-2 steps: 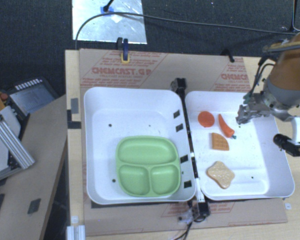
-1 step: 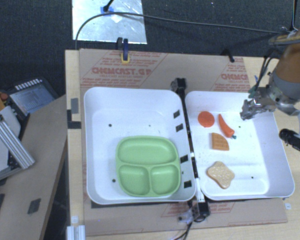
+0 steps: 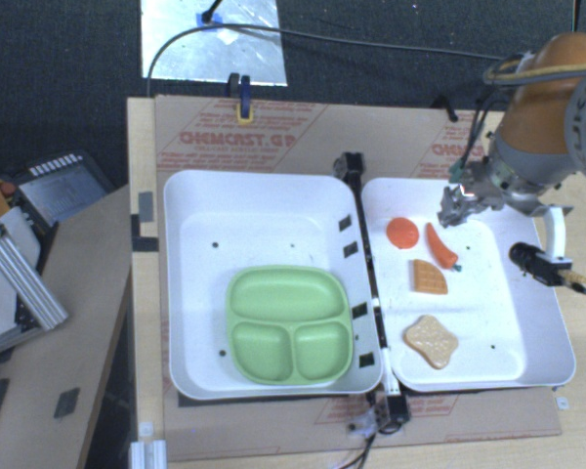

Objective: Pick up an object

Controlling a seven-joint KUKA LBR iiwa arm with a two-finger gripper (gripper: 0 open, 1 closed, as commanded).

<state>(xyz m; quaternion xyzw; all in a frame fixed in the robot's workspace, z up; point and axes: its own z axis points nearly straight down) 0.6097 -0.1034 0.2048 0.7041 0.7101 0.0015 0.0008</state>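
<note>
In the right bin (image 3: 542,360) lie several toy foods: a round red-orange tomato slice (image 3: 402,233), a red-orange carrot or chili (image 3: 441,245), an orange waffle-like piece (image 3: 429,277) and a tan bread slice (image 3: 431,341). My gripper (image 3: 456,205) hovers at the bin's far side, just above and right of the carrot's upper end. Nothing is seen between its fingers.
The left bin (image 3: 190,203) holds a green three-compartment plate (image 3: 287,322). A black divider with clips (image 3: 362,262) runs between the bins. Cardboard lies under both bins, and a yellow clamp (image 3: 244,106) sits at the back.
</note>
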